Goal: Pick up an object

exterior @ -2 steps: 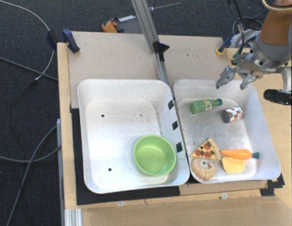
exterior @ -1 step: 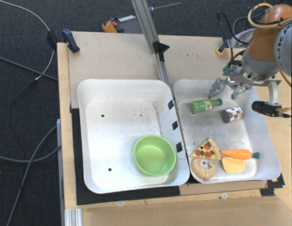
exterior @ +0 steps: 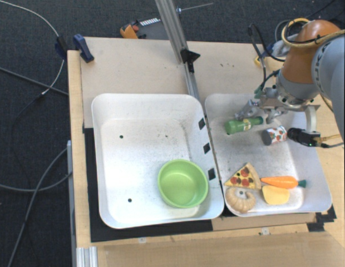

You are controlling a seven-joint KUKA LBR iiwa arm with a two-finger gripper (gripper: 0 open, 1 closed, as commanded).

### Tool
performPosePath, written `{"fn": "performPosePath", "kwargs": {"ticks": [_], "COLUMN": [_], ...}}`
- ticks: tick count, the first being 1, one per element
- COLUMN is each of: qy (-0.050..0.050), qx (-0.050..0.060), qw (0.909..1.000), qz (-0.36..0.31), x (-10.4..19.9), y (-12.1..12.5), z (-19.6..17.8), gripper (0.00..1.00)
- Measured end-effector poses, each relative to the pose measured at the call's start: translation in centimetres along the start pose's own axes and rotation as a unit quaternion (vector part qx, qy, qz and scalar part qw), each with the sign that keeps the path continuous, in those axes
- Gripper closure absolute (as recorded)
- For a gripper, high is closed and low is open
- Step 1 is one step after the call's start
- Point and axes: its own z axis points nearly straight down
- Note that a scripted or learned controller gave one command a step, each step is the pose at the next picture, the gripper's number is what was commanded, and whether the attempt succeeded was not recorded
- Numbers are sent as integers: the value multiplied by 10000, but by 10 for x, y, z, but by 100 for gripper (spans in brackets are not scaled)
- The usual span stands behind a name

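My gripper (exterior: 263, 110) hangs over the far part of the right bin (exterior: 306, 166), below the grey wrist with its orange band. A green bottle (exterior: 242, 126) lies on its side just under and to the left of the gripper; whether they touch is unclear. A small grey and red can (exterior: 274, 135) lies right beside it, below the gripper. Nearer the front of this bin are a pizza slice (exterior: 244, 177), a bagel (exterior: 240, 199), a carrot (exterior: 280, 181) and a yellow wedge (exterior: 275, 195).
The left bin (exterior: 133, 143) holds a green bowl (exterior: 182, 183) near its front right corner. A metal post (exterior: 172, 26) slants up from between the bins. Cables run along the arm at the right.
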Motion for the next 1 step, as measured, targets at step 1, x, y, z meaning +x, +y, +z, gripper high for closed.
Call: {"fn": "performPosePath", "kwargs": {"ticks": [1], "qy": [-11], "qx": [-19], "qw": [10000], "qz": [-1], "x": [-1], "y": [1], "z": [-13], "gripper": [100]}}
